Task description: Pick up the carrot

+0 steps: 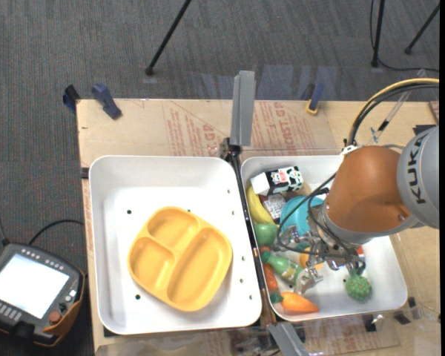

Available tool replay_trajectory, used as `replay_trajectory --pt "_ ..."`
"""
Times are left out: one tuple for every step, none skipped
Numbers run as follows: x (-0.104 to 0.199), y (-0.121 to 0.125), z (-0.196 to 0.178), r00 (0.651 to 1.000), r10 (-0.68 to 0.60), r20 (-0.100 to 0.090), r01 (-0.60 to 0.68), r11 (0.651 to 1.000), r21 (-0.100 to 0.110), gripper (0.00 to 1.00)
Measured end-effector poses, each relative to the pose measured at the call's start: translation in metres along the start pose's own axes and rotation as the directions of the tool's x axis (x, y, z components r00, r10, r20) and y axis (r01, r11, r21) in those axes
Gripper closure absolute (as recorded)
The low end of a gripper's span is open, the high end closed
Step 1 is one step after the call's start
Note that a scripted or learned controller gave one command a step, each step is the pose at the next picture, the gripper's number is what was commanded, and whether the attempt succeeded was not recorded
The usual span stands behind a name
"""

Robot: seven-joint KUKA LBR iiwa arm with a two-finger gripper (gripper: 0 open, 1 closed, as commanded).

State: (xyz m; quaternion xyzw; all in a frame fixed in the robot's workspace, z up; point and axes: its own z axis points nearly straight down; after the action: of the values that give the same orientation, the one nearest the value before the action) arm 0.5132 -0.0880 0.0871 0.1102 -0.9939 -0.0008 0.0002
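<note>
The carrot [300,302] lies at the near edge of the right bin [389,291], just beside its near-left corner. The gripper [310,274] hangs just above it; whether the fingers are released or clenched I cannot tell. One green ball [358,287] sits to the right, one banana [258,205] and one milk carton [277,179] farther back. One yellow plate [180,257] lies in the left bin [111,199], with bare floor around it.

carrot [300,302]: orange, green top
divided plate [181,257]: yellow
bins [111,199]: white
spiky ball [358,287]: green
small carton [285,177]: black-and-white cow patches
banana [258,206]: yellow
</note>
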Motion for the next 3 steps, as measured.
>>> replay_trajectory --pt "-0.001 0.002 -0.009 1.0 -0.005 0.001 0.005 1.0 -0.002 1.0" --pt "0.001 -0.043 -0.15 0.988 -0.156 0.013 0.156 0.988 0.011 1.0" --pt "0.002 -0.04 -0.143 0.988 -0.157 0.002 0.157 0.988 0.0 0.0"
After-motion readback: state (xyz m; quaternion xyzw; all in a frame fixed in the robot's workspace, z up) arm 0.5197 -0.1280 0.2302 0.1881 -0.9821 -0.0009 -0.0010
